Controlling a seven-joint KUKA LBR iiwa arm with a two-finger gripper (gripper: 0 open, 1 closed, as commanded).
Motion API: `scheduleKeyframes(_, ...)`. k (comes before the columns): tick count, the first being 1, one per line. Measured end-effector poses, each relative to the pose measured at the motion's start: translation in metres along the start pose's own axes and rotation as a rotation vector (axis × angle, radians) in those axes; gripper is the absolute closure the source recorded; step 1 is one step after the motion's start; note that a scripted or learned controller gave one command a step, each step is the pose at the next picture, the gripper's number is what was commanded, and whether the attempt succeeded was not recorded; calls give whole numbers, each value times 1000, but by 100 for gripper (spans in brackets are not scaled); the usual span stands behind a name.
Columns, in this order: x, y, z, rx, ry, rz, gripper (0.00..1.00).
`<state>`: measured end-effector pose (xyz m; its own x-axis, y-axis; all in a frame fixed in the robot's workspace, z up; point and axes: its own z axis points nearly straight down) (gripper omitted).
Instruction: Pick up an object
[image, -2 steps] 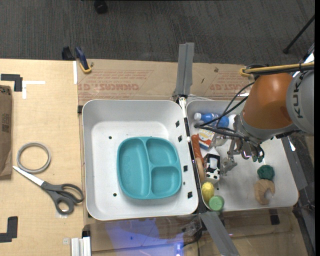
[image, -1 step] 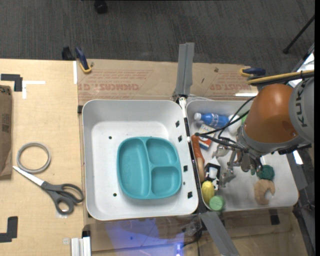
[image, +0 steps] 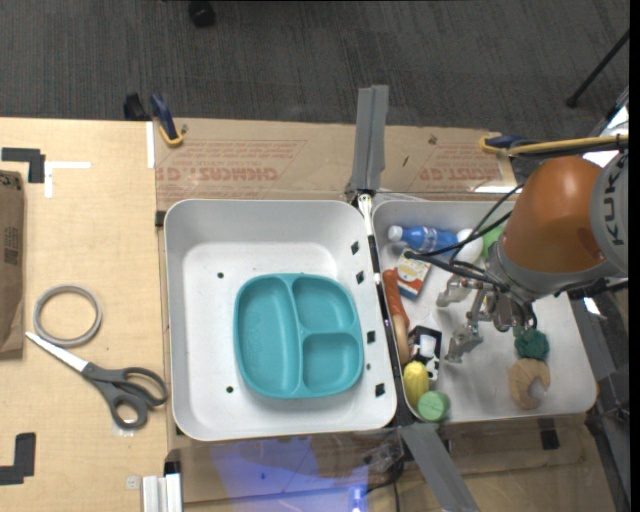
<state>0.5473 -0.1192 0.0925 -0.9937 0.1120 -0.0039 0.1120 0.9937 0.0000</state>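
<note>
Here we see two shallow white bins of smooth plastic side by side. The left bin (image: 190, 330) holds a teal divided tray (image: 298, 335), glossy, with rounded corners and three compartments. The right bin (image: 480, 392) is cluttered: a clear bottle with a blue cap (image: 420, 238) near the far wall, a long reddish-brown piece (image: 398, 310) along the left wall, a yellow rounded piece (image: 414, 377) touching a green ball (image: 432, 405), a dark green knobbly lump (image: 532, 345), and a tan, rough-looking lump (image: 528, 381) just beside it.

The gripper (image: 462, 345) hangs over the middle of the right bin, its thin metal fingers pointing down and slightly parted, with nothing between them that we can make out. The arm's orange band (image: 555, 215) covers the bin's far right corner. A small black-and-white item (image: 425, 345) beside the gripper is too small for us to identify.

Outside on the wooden bench (image: 80, 220) lie grey-handled scissors (image: 105, 378) and a tape ring (image: 67, 314).
</note>
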Motion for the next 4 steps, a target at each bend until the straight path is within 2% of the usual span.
scheduleKeyframes(1, -61, -97, -28, 1, -3, 105, 0)
scheduleKeyframes(2, -92, -92, 4, -1, 28, 258, 0)
scheduleKeyframes(3, -106, -1, 0, 0, 0, 438, 0)
scheduleKeyframes(4, -41, 27, 0, 1, 2, 533, 0)
